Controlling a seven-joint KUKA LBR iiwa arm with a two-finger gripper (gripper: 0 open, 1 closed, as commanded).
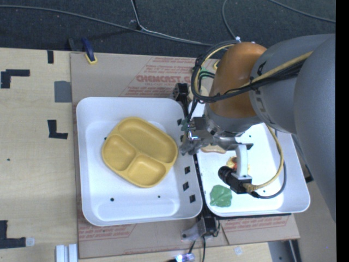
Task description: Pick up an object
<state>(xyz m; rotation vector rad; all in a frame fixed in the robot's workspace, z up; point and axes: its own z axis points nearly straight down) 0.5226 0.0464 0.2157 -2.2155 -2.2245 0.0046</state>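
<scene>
Grey arm (305, 86) covers most of the gripper (210, 144) above the right bin (294, 203), so its opening cannot be told.

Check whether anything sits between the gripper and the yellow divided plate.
Nothing visible lies between them. The gripper hangs over the seam where the two bins meet, close beside the yellow divided plate. Only the rim of the plate's bin and a strip of bare white floor separate them, so the way looks open.

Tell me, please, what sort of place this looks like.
Probably a robotics lab's grasping test bench: a grey robot arm reaches over two white bins, one holding a yellow divided tray, with cables trailing behind.
</scene>
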